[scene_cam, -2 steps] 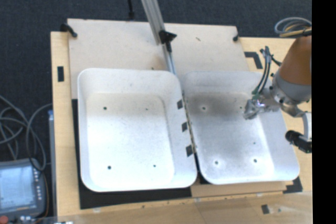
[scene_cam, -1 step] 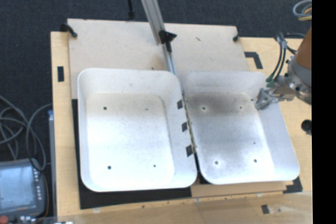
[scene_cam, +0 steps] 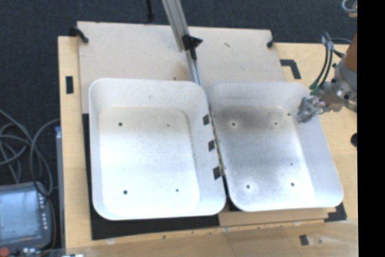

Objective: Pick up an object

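Note:
My gripper (scene_cam: 305,110) hangs at the far right, over the right rim of the right bin (scene_cam: 319,147). Its fingertips point left toward the bin floor. The fingers are small and dark against the rim, so how far apart they stand is unclear. Nothing shows between them. The arm's wrist with its cables sits just behind, at the view's right edge. I see no loose object in the right bin or in the left bin (scene_cam: 96,129); both floors show just grey scuff marks and a few small dark dots.
A slanted aluminium post (scene_cam: 171,3) rises from the back of the bench between the bins. A tan board (scene_cam: 240,51) lies behind the bins. Cables and a small screen (scene_cam: 21,213) lie on the floor at left.

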{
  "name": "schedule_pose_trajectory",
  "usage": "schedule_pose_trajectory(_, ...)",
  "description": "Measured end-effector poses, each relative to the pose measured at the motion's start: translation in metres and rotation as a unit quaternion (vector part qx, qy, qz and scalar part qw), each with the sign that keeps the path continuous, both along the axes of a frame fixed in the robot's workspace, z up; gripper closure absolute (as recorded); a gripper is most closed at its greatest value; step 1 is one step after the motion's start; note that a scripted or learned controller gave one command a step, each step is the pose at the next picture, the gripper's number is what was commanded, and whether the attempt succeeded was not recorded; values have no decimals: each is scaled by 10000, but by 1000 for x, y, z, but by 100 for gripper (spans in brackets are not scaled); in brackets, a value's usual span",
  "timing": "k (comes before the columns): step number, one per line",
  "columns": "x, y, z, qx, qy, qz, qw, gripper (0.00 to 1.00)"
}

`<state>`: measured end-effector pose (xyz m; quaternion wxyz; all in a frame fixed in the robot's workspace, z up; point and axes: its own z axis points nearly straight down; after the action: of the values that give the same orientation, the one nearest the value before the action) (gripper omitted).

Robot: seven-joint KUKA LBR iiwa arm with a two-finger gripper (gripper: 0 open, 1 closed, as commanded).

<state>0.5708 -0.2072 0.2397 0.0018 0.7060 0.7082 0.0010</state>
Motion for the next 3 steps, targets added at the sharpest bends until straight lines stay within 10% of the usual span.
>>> schedule_pose_trajectory(3, -26, 146, -7, 10, 15, 14, 10000, 100)
